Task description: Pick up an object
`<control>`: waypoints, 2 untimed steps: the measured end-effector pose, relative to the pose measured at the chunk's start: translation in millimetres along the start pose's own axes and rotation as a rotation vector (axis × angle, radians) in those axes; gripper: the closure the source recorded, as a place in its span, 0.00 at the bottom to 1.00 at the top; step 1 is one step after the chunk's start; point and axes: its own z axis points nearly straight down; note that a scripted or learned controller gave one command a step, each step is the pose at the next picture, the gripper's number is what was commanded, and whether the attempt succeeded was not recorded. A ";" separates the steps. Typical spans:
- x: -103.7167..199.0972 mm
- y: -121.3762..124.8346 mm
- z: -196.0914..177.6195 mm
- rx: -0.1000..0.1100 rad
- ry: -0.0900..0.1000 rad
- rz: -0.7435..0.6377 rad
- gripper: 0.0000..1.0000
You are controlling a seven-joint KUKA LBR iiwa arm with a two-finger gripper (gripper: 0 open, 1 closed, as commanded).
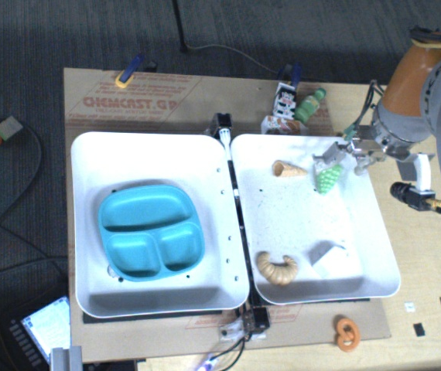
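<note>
My gripper (pixel 344 163) hangs over the back right part of the right bin (pixel 360 230), open, with nothing between its fingers. A green knobbly toy (pixel 326 180) lies on the bin floor just below and left of the left finger (pixel 329 158); whether they touch I cannot tell. A tan cone (pixel 288 168) lies to its left. A brown croissant-shaped toy (pixel 277 269) rests near the front wall, and a small grey-white piece (pixel 325 253) lies to its right.
The left bin (pixel 89 207) holds a blue divided tray (pixel 152 231). A green bottle (pixel 309 105) and a printed packet (pixel 282 108) sit behind the right bin. An orange ring (pixel 347 333) lies on the bench in front. A black clamp (pixel 222 124) stands between the bins.
</note>
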 end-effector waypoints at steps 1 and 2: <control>62.4 -30.1 61.5 -0.002 0.001 0.001 0.00; 60.9 -29.3 51.0 -0.007 -0.003 0.001 1.00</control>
